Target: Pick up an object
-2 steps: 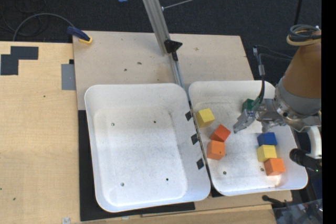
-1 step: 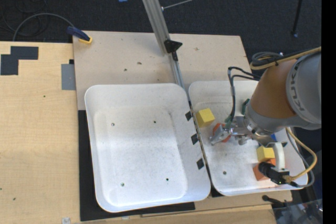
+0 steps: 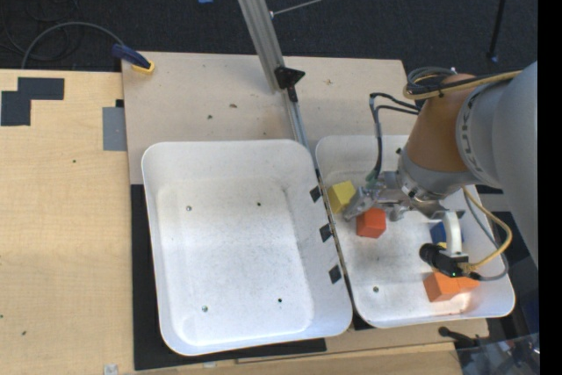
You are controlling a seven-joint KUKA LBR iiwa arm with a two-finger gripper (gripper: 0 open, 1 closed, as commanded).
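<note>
So the arm (image 3: 465, 145) comes in from the right and is hunched low over the right bin (image 3: 386, 312), with the tool (image 3: 379, 205) down near the bin floor at that bin's left-middle. There's a red block (image 3: 371, 224) sitting right at the tool, just under and a touch toward the near side of it, and it looks like the closest thing to grab. A yellow block (image 3: 342, 193) is just beside it on the left, close to the wall between the two bins, near enough that it could get bumped. I honestly can't tell how the tool is set or whether it has anything in it; the wrist and cabling crowd the spot, so I'm not calling it a grab. Further toward the near right corner there's an orange block (image 3: 443, 287) and a small blue piece (image 3: 437, 233) between it and the tool, both well apart from the action. The left bin (image 3: 176, 171) sits alongside on the bench (image 3: 193, 92). The red block looks roughly cube-shaped, so no obvious long axis to line up on.
</note>
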